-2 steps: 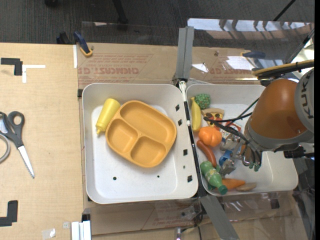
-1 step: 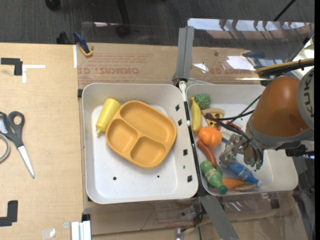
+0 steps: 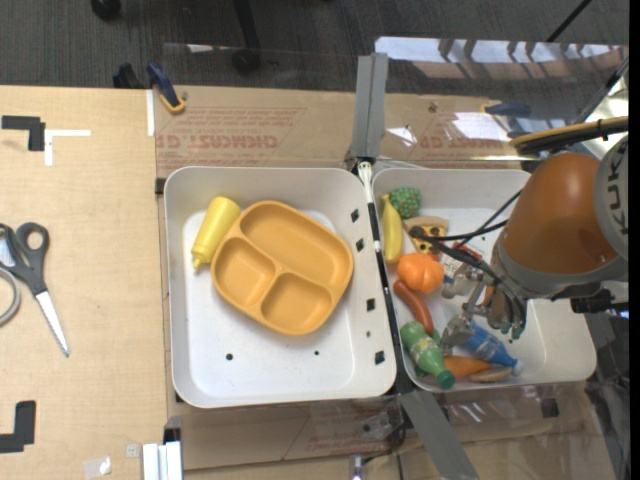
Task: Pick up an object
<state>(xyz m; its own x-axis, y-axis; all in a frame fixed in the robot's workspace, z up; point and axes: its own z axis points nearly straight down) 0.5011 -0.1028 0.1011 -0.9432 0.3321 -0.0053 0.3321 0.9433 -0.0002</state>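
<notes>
**Claw low in right bin, over toy-food clutter**

Gripper (image 3: 478, 320) hangs low in the right bin (image 3: 560, 360), at the pile's 3 o'clock edge. Whether it is released, clenched or grasping: cannot tell, metalwork and cables blur it.

Nearest candidate: blue bottle-like toy (image 3: 492, 349), at 5 o'clock just beside the claw. Long axis roughly 10-to-4; which end leads is unclear. Judged light, stiff plastic, slick; best pinched across the narrow body mid-length.

At 8 o'clock, green bottle (image 3: 425, 352), axis 11-to-5. Below it an orange carrot (image 3: 470, 367), lying near 9-to-3. At 9 o'clock a red chili (image 3: 414, 305); at 10 o'clock an orange round fruit (image 3: 420, 272), likely to roll. Further up, a banana (image 3: 392, 230), upright 12-to-6, and broccoli (image 3: 405, 201).

Left bin (image 3: 190, 358), well apart at 9 o'clock, holds a yellow divided plate (image 3: 283, 265) and yellow bottle (image 3: 214, 230).
</notes>
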